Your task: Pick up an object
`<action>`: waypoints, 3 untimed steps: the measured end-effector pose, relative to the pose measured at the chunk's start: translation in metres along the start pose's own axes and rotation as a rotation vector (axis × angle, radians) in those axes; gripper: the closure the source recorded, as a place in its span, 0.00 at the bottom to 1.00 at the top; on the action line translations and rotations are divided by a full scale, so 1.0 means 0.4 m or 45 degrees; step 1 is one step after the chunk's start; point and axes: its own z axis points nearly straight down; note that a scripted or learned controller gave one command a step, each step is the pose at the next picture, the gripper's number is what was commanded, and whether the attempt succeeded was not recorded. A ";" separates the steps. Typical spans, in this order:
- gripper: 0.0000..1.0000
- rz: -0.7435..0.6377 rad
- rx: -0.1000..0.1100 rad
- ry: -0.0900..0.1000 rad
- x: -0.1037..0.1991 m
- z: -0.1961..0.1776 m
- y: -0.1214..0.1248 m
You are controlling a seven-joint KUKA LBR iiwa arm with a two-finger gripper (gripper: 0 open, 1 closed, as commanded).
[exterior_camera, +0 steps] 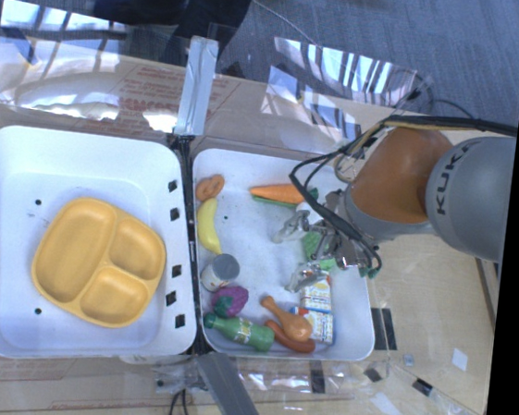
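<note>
The claw (299, 248) hangs spread wide and holding nothing over the middle of the right bin (273, 171), its two metal tips well apart. At its 9 o'clock, by the bin's left wall, lies a banana (208, 225). It looks like light, stiff plastic, smooth and apt to slip, so I would pinch across its thicker middle.

Grey arm (471, 193), black KUKA lettering, orange band (392, 175), black cables looping, metallic wrist hardware.
</note>
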 end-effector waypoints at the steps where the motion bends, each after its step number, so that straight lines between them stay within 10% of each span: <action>1: 1.00 -0.008 0.001 -0.005 -0.006 -0.029 0.003; 2: 1.00 0.159 0.005 -0.011 -0.148 -0.284 -0.022; 3: 1.00 0.231 -0.003 0.006 -0.234 -0.150 0.165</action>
